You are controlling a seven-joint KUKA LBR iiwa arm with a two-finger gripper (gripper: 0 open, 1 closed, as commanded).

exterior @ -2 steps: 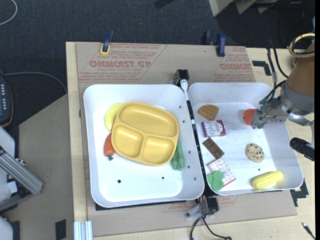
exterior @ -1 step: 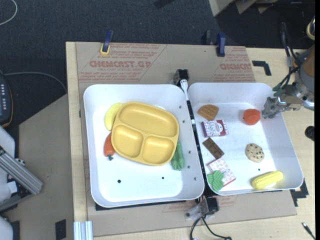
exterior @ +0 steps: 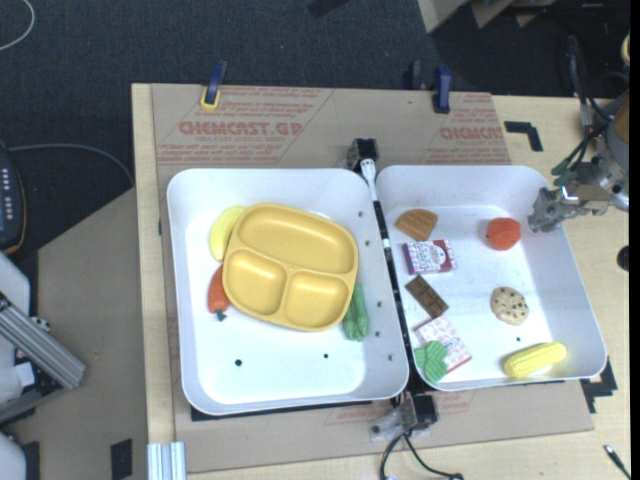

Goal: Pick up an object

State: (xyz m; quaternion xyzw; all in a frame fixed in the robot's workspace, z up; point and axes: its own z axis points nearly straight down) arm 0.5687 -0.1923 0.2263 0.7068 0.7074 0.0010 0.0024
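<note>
A round red-orange tomato [exterior: 503,233] is sitting in the right bin [exterior: 580,298], near its upper right corner; seven small items are sharing that bin, among them one cookie [exterior: 510,305] and one yellow corn cob [exterior: 535,359]; one yellow divided tray [exterior: 289,266] is lying in the left bin [exterior: 200,348]; the gripper [exterior: 548,211] is hovering just beside the tomato, its state unclear.
</note>
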